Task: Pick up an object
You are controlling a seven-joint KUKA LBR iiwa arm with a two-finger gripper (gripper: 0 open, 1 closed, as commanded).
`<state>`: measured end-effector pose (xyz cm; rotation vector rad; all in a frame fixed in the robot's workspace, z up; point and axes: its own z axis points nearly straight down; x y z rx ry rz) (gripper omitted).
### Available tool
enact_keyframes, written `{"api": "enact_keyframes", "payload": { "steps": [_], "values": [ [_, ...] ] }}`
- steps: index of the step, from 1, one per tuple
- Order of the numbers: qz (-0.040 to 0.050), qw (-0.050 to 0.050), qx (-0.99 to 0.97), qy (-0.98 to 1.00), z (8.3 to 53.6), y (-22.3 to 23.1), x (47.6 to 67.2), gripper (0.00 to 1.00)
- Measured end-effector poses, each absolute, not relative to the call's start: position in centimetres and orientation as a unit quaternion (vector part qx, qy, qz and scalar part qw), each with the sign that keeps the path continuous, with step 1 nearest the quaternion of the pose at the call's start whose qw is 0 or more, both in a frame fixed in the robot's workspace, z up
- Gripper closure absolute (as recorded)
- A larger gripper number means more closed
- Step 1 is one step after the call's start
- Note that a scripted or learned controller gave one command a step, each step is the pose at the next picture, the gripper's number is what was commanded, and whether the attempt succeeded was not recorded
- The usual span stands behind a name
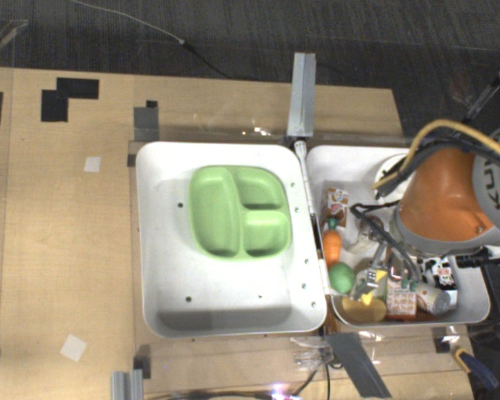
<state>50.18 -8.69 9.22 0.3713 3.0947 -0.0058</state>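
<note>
The arm [450,198] comes in from the right and bends down over the right bin [358,163], with its orange band above the wrist covering much of the bin's far half. The gripper [382,267] is low in the near part of this bin, in the middle of a heap of small things. Whether it is released or clenched I cannot tell, because wires and the wrist hide that part, and nothing can be seen held in it.

The things to pick are all in the right bin, close to its left wall and its near edge. An orange carrot-like piece [332,245] lies just beside the left wall, and a green ball [341,277] sits directly below it in the view. A yellow piece [363,309] lies at the near rim, and small printed packets [402,300] lie to the right of it. From the gripper, the green ball and the carrot lie to the left, near but apart from it, and the yellow piece lies toward the near rim.

The left bin [162,248] holds a green divided tray [237,210], far from the gripper. In my judgement, the nearest targets are the green ball or the yellow piece.
</note>
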Motion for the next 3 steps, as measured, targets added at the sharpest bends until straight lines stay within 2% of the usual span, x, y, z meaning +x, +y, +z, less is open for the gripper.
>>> {"api": "enact_keyframes", "payload": {
  "steps": [1,2,3],
  "values": [
    [0.0001,0.013,0.13,0.991,9.2,-11.7,49.4,0.0],
    [-0.0008,0.013,0.156,0.988,9.2,-8.4,49.4,0.0],
    [-0.0006,0.022,0.152,0.988,10.6,-8.4,49.9,1.0]
  ]
}}
